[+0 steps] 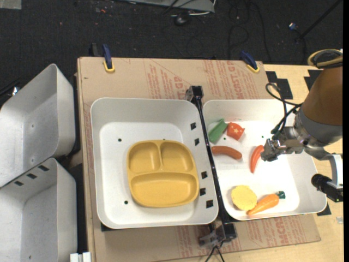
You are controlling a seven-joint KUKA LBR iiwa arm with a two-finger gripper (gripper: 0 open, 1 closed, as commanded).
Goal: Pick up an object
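Observation:
The right bin [305,198] holds several toy foods: a green piece [217,129], a red pepper [235,130], a brown sausage [227,152], a red-orange chili [255,158], a yellow round piece [244,197] and an orange carrot [265,202]. My gripper [270,151] hangs low over the right bin, just right of the chili and close beside it. Its dark fingertips are small in this view. Nothing shows between them.
A yellow divided plate [162,173] lies in the left bin [109,146]. A black divider [207,152] runs between the bins. Two white bins [32,146] stand off the bench at the left. Cables hang by the arm at the right.

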